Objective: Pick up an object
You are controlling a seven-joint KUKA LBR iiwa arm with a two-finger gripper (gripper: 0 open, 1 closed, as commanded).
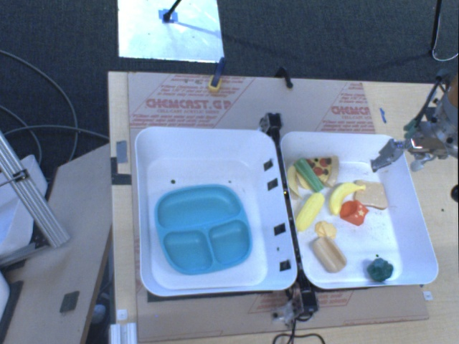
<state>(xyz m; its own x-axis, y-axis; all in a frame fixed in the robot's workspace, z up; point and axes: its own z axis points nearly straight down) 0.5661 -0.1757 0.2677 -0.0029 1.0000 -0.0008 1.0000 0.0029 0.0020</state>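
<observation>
The right bin holds several toy foods: a pizza slice with a green vegetable beside it, a yellow banana, a yellow corn piece, a red pepper, a tan bread slice, a tan sausage and a green broccoli. My gripper hangs over the bin's far right corner, above and to the right of the bread slice. It is open with nothing between its fingers.
The left bin contains a blue divided plate. A black hinge strip runs between the bins. A silver sheet lies beyond the bench, and a metal frame stands at the left.
</observation>
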